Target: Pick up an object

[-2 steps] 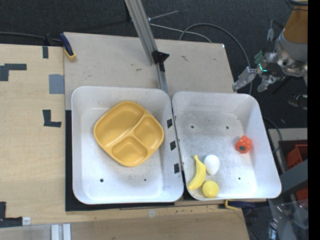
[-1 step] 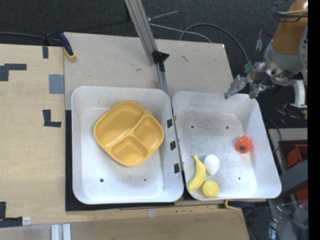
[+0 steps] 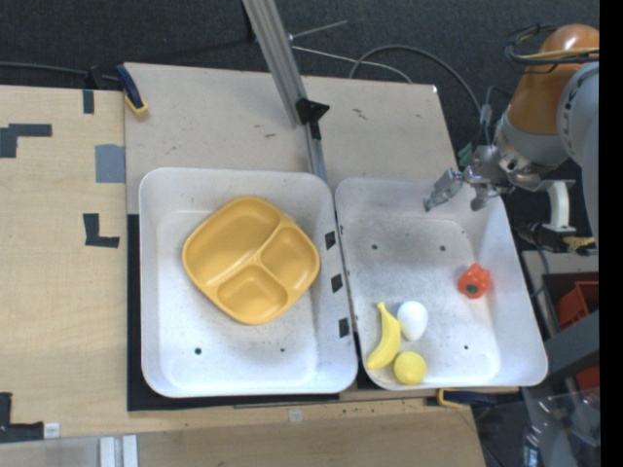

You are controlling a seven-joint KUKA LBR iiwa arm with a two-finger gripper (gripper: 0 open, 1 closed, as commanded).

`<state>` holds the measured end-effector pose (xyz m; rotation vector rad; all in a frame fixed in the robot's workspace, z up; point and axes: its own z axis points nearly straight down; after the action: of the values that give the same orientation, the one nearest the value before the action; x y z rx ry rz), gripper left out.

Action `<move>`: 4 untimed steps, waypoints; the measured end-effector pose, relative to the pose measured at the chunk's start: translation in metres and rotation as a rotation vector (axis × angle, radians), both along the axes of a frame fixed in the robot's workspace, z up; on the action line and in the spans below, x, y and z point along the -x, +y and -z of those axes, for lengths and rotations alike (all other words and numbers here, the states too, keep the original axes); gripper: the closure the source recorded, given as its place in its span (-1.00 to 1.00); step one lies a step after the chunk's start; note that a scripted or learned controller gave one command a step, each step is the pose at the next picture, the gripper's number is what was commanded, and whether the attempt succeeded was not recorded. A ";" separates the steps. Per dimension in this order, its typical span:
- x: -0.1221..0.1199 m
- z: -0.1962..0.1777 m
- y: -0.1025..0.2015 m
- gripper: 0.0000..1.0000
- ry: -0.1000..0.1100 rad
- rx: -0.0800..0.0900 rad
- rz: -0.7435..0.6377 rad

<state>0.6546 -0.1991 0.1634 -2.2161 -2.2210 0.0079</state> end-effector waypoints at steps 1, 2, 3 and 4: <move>0.011 0.055 -0.001 -1.00 0.001 0.000 0.000; 0.010 0.041 0.000 1.00 -0.005 0.001 -0.002; 0.014 -0.007 -0.006 1.00 -0.010 0.001 0.000; 0.013 -0.060 -0.005 1.00 -0.012 0.001 0.001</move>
<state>0.6414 -0.2044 0.2237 -2.2231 -2.2266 -0.0041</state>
